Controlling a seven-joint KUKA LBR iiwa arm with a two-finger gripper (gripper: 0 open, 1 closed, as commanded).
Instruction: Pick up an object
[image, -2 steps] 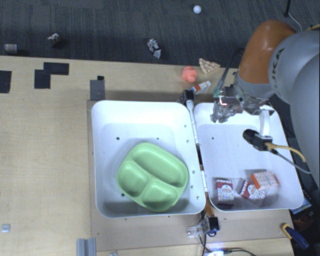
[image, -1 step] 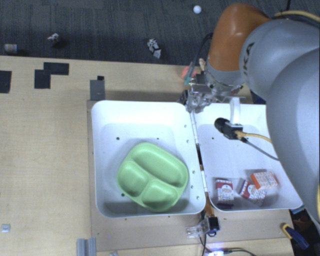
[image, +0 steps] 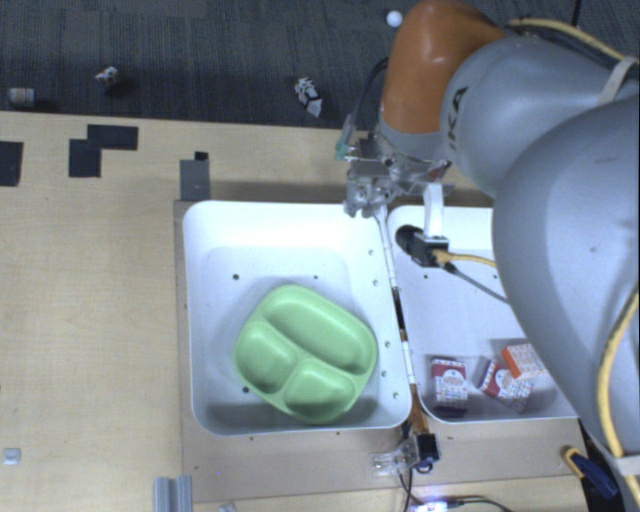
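A green divided plate (image: 305, 350) lies tilted in the left white bin (image: 205, 320), toward its front. Two small red-and-white packets (image: 449, 381) and an orange-and-white packet (image: 520, 368) lie at the front of the right bin (image: 450, 300). My gripper (image: 362, 200) hangs above the back end of the wall between the two bins, well behind the plate and the packets. Nothing shows beneath it.
The grey arm with its orange band (image: 430, 70) covers the upper right and much of the right bin. A black cable fitting (image: 415, 243) juts over the right bin's back. Black tape patches (image: 100, 148) mark the wooden bench on the left.
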